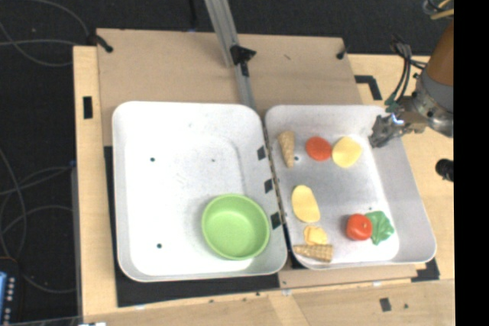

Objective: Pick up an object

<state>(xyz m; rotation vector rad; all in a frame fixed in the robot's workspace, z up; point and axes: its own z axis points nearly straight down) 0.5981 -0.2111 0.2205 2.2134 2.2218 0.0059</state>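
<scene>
Right bin (397, 187): shallow white plastic, rounded corners, faint speckle. In it, small glossy toy-food pieces — red round one (318, 149) touching a pale yellow rounded lump (346, 152) near the back, a tan ribbed cone (286, 148) by the left wall, a yellow oval (306, 203) mid-bin, a small yellow-orange chunk (314, 234) over a tan waffle-textured wedge (315, 252) at the front edge, and a red tomato-like piece with a green leafy bit (365, 227) front right.

Left bin (176, 156): same plastic, holds a smooth lime-green bowl (235, 226) at its front right.

Gripper (380, 132) sits over the right bin's back-right rim, just beside the yellow lump, not touching it. Finger spread — cannot tell; nothing visibly held.

No readable labels. Bench (168, 65) is a flat tan board; dark floor with loose cables around, and a grey metal pole (218, 4) rises from the back.
</scene>
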